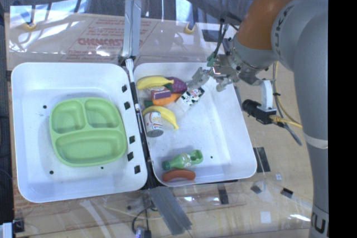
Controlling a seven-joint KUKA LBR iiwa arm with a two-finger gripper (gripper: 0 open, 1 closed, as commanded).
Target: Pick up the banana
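— What's lying nearest in the right bin point(241, 136)?

— A green bottle point(182, 160) and a sausage point(178, 175); beyond them a banana point(168, 116) is curving over a small can point(154, 123), partly hiding it. A second banana point(153, 82) is resting at the far wall.

— The gripper point(207, 79)?

— It's hovering open over a black-and-white item point(191, 98) too small to identify.

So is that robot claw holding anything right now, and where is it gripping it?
Nothing. The claw hangs open over the right bin, with no item between its fingers; both bananas lie untouched.
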